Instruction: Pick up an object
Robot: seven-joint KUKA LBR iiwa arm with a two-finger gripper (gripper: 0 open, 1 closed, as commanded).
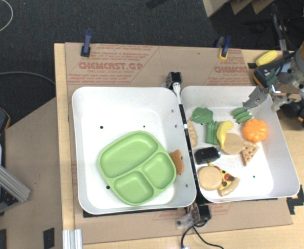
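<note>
Reaching in over the far right corner of the right bin [276,188], the gripper [257,98] hangs low with nothing between its fingers; I cannot tell if they are apart or together, because they are small and grey against the bin. The step in hand looks like the approach, before any grasp.

Far to the left of the fingers lies the left bin [90,108] with the green divided plate [136,166], well apart from them. Just below the fingers are the orange pumpkin [254,130] and the dark green leafy piece [242,114], the nearest candidates. Further left lie the banana [224,132] and the pizza slice [249,152].

The next move calls for a short descent on one item. The bin wall stands close behind the fingers, so free room is mostly toward the bin's middle, where the toys crowd together.
</note>
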